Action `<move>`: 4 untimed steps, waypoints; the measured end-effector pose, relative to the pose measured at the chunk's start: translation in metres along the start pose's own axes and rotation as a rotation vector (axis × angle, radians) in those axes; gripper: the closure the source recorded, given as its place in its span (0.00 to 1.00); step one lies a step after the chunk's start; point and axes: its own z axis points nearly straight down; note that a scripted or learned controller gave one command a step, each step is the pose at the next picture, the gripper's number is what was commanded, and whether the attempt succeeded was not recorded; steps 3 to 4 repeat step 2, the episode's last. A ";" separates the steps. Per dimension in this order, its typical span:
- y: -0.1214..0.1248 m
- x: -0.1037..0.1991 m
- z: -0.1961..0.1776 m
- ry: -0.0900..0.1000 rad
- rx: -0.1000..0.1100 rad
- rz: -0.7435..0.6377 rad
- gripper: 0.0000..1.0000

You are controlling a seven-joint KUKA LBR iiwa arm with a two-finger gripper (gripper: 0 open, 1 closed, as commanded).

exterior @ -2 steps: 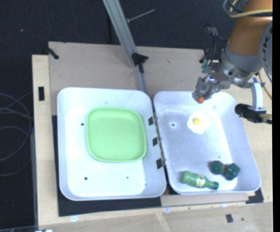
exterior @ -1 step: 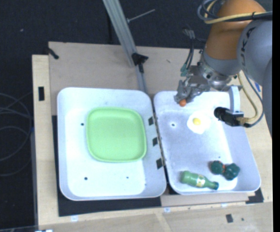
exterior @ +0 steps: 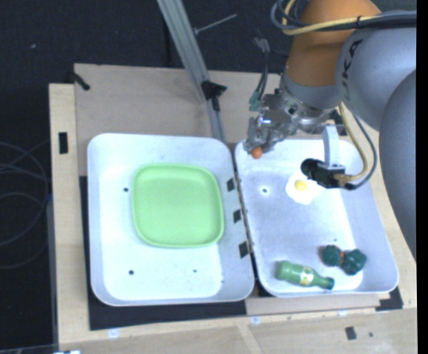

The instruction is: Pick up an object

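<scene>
Seemingly, our end effector (exterior: 257, 147) pinched a small orange object (exterior: 256, 153) above the right bin (exterior: 361, 220); lifting remained.

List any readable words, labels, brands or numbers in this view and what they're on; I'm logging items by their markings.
None can be read.
Green bottle in the right bin: its yellowish band may be a label, too small and blurred to read.
Green plate, dark green toy and arm: no markings visible.
</scene>
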 end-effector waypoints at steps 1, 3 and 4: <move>0.012 0.048 0.007 -0.001 0.001 0.001 1.00; 0.009 0.090 0.016 -0.001 0.001 0.002 1.00; 0.009 0.090 0.016 -0.001 0.001 0.002 1.00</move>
